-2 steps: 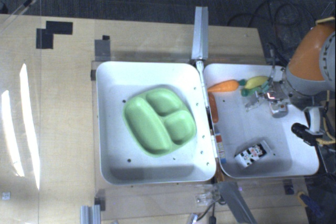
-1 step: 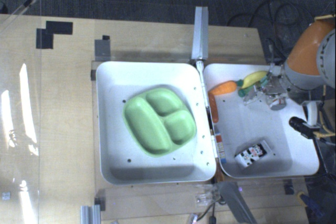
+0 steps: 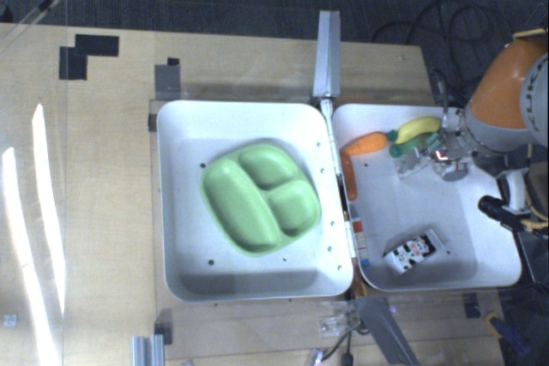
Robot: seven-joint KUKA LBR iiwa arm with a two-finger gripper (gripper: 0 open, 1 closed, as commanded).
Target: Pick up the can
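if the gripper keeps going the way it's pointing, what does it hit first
Probably the yellow banana and orange carrot: the two-finger gripper points left just beside them. Depth is unclear; it may pass above.

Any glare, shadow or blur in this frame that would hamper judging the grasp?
Camera view: bright glare streaks on the bench at left; soft shadow along the left bin near edge; the gripper looks smeared; the can is small and dim.

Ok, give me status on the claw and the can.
Claw low in right bin, top edge, beside banana and carrot. Can lying near bin's front, untouched, apart from claw. Path to can open.
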